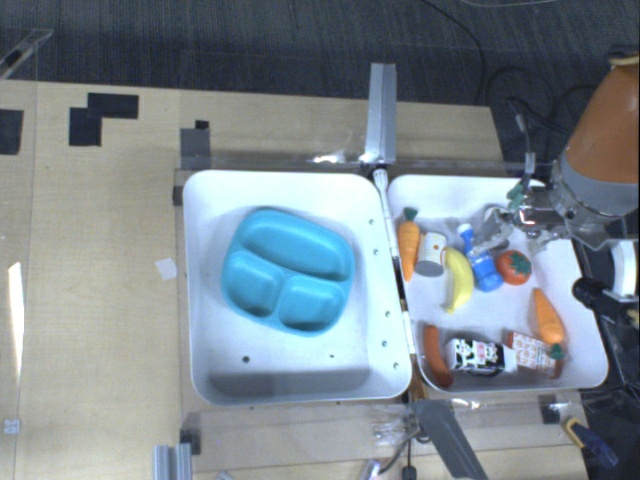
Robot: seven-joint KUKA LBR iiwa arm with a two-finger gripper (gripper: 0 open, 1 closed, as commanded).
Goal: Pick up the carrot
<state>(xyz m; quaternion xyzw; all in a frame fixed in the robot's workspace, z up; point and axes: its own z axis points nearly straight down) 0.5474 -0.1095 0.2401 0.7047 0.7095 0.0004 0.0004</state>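
The carrot [408, 244] lies in the right bin [590, 368], long axis vertical in frame, left of the jaws [497, 224]; their state is indeterminable.

Two shallow white bins are sitting side by side on the bench: the left bin [205, 268] and the right bin [590, 298]. One blue divided tray [288, 270], having three compartments, is lying in the left bin. In the right bin, two carrots are showing: one carrot [408, 246] by the dividing wall and a second carrot [547, 317] toward the right side. One banana [459, 279], one tomato [515, 267], one sausage [436, 354], one small grey can [431, 254], one black-and-white carton [474, 356], one brown bottle [533, 353] and one blue object [484, 268] are lying there too.
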